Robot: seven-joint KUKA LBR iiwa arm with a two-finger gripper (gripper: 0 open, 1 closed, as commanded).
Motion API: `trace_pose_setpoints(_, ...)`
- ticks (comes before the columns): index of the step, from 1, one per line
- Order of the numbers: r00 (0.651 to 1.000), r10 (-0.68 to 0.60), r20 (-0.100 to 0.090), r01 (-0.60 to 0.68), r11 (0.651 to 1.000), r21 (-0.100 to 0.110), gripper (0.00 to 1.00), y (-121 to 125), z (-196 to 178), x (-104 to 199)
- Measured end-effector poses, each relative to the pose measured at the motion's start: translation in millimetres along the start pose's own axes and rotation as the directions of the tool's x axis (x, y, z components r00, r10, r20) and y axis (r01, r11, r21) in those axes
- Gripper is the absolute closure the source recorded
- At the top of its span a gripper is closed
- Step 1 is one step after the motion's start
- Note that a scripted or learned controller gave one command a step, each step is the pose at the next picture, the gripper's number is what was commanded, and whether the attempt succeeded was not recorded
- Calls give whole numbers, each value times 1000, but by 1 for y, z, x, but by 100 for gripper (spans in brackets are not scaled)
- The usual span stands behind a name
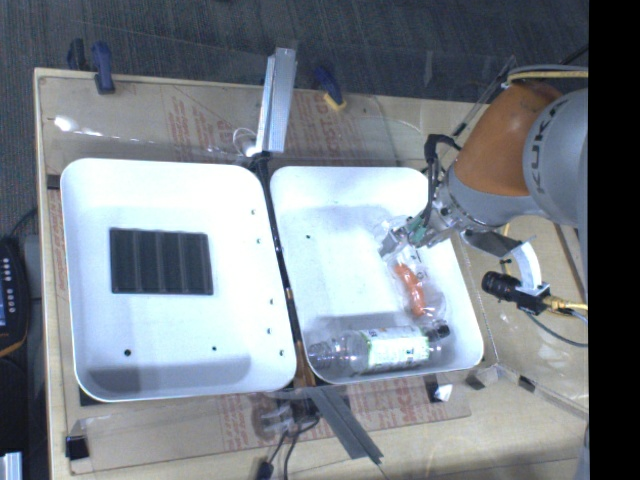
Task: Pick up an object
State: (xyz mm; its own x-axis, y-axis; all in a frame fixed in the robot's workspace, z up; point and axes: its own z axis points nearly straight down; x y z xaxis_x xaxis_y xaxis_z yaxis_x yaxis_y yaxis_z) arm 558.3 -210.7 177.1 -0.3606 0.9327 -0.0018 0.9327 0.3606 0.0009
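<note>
Position report: my end effector (412, 234) sits low over the upper right part of the right bin (330, 193), reaching in from the right side of the camera view. I cannot tell its state; clear wrapping and glare hide the tip.

Nearest candidate is the orange item in a clear bag (413, 286). It lies just below my end effector in the view, toward the bin's near wall, and the upper end of its crinkled plastic appears to reach up to the tip or very close to it (contact cannot be confirmed). Its long axis runs roughly top to bottom in the view, slightly slanted, close along the bin's right wall.

Second candidate is the clear plastic bottle (375, 350), lying on its side along the bin's near wall. Its long axis runs left to right, cap end toward the right, just below the bagged item. It lies well farther from my end effector than the bag does.

The left bin (90, 198) holds a dark ribbed rectangular pad (161, 261), well apart from my position.

Judgement: the coming move turns on the bag lying directly below my tip in the view, so a short descent there, closing across its long axis, looks most direct.
</note>
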Motion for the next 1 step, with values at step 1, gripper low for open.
trace_pose_setpoints(1,1000,0,0,0,1000,0,0,0,0,0)
